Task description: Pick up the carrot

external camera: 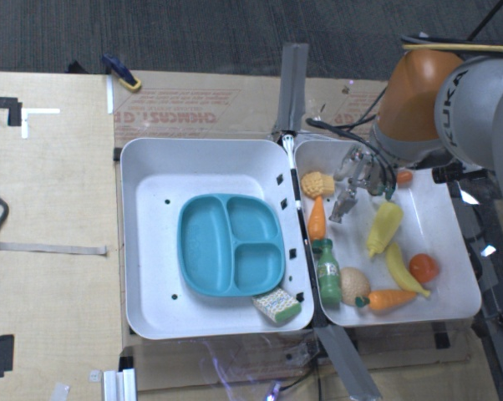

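Carrot point(317, 217) lies against the right bin's point(460, 307) left wall, below the corn point(317, 183). End effector point(345, 200) hovers just right, fingers spread, empty; centring over the carrot's middle looks wise.

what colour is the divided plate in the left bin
Teal blue, a plain three-compartment plate; it shows best in the camera view, lying in the left bin.
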### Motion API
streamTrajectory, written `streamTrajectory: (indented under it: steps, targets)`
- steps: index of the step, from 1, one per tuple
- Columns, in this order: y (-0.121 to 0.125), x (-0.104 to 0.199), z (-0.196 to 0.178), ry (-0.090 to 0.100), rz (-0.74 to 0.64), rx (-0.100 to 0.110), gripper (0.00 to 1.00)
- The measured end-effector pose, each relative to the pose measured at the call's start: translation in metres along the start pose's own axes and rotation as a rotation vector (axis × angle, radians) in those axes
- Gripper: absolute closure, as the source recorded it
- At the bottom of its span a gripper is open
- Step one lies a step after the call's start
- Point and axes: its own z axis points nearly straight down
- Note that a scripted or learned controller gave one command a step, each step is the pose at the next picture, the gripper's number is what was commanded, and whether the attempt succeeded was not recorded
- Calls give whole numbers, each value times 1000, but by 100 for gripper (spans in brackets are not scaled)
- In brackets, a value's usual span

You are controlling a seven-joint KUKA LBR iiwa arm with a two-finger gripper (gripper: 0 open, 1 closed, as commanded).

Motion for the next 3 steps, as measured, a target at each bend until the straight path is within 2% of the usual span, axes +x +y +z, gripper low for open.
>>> streamTrajectory:
  steps: [1,2,3]
  targets:
    - [44,76,-99,3,97,0,0]
    - [44,76,-98,4,97,1,0]
    - [-7,20,2,3,641,3,0]
